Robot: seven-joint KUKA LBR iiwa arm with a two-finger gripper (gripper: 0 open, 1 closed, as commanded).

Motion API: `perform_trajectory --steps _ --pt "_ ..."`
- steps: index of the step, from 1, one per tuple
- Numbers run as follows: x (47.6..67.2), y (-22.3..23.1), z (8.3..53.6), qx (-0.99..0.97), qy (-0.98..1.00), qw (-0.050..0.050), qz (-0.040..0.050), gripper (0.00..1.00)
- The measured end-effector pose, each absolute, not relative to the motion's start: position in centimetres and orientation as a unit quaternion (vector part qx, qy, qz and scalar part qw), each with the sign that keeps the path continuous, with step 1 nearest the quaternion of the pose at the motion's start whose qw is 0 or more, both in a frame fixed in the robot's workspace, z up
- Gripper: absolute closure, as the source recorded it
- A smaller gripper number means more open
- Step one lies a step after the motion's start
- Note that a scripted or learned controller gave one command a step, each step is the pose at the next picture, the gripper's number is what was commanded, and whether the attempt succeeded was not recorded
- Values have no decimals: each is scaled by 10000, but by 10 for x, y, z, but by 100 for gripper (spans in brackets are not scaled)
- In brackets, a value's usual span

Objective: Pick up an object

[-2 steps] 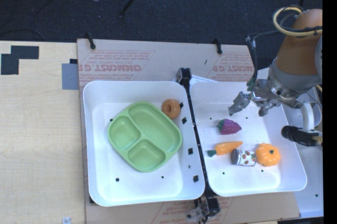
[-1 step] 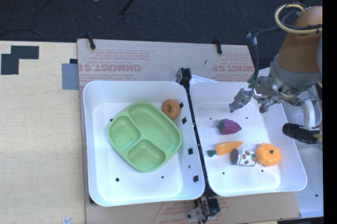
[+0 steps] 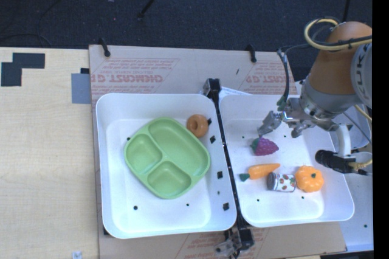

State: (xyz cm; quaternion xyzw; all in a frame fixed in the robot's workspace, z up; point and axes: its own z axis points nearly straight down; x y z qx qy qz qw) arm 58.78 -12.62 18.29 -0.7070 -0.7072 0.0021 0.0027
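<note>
In the right bin (image 3: 331, 209), my gripper (image 3: 283, 128) hovers over the far half with its two fingers spread open and nothing between them. A purple bunch of grapes (image 3: 265, 146) lies just below and left of the fingertips, apart from them. Toward the front lie an orange carrot (image 3: 263, 171), a small can (image 3: 281, 182) on its side and an orange pumpkin (image 3: 309, 179). The left bin (image 3: 115, 203) holds a green divided plate (image 3: 167, 157), with a brown donut (image 3: 197, 125) beside the plate's far right corner.
A black divider (image 3: 222, 154) runs between the two bins. The arm's grey wrist and orange band (image 3: 340, 63) come in over the right bin's far right corner. A black part (image 3: 334, 160) sticks out near the bin's right wall. Cardboard lies under both bins.
</note>
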Motion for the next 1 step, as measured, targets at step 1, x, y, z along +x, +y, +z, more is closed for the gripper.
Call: perform_trajectory --steps 1 --pt "591 -125 119 -7072 -7070 35 23 0"
